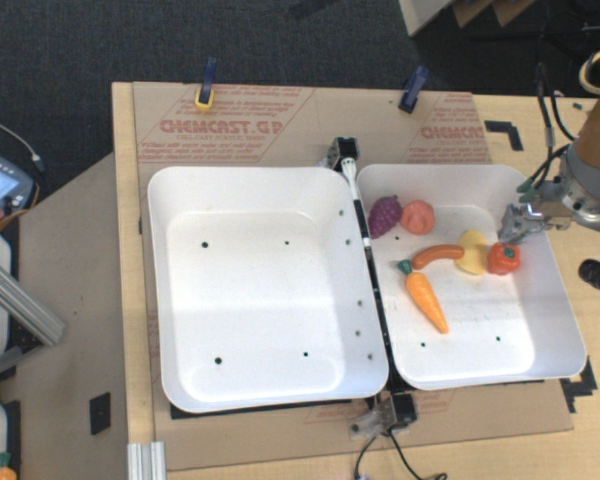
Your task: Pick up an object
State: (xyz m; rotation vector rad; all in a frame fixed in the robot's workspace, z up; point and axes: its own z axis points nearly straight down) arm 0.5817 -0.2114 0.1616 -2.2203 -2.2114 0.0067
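Observation:
The right bin (540,353) holds several toy foods. A purple grape bunch (384,215) and a salmon-pink round piece (417,217) lie at its back left. An orange-red curved pepper (436,257) touches a yellow piece (472,252). A small red tomato (503,259) sits beside the yellow piece, near the right wall. An orange carrot (427,301) lies in the middle, pointing to the front right. My gripper (510,230) hangs at the bin's right side, just above and behind the tomato. Nothing shows in its grasp.
The left bin (180,368) stands against the right one, joined by a black strip with a clamp (343,152) at the back. Blue clips (413,89) hold the cardboard sheet at the far edge. Cables (550,118) run along the arm at the right.

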